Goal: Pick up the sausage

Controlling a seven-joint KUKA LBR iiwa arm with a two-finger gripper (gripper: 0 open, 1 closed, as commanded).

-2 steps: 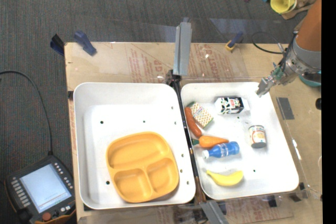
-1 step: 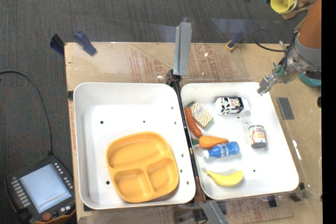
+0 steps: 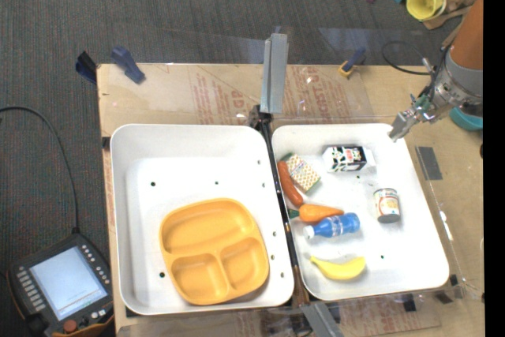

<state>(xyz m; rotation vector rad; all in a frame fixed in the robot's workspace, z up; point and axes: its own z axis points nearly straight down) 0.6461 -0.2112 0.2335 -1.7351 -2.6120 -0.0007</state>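
Bins first: the left bin (image 3: 130, 170) carries a yellow tray (image 3: 213, 249); the right bin (image 3: 418, 249) carries the clutter. Our arm (image 3: 473, 43) hangs at that bin's far right corner — whether the jaws are released or clenched, we cannot tell. The sausage (image 3: 288, 184) lies along the bin's left wall, beside a carrot (image 3: 319, 211) — probably light, stiff, slick; we'd take it mid-length.

Gripper (image 3: 406, 122) hovering over right bin (image 3: 426, 193) corner; sausage (image 3: 289, 183) lying by its left wall, touching carrot (image 3: 319, 211).
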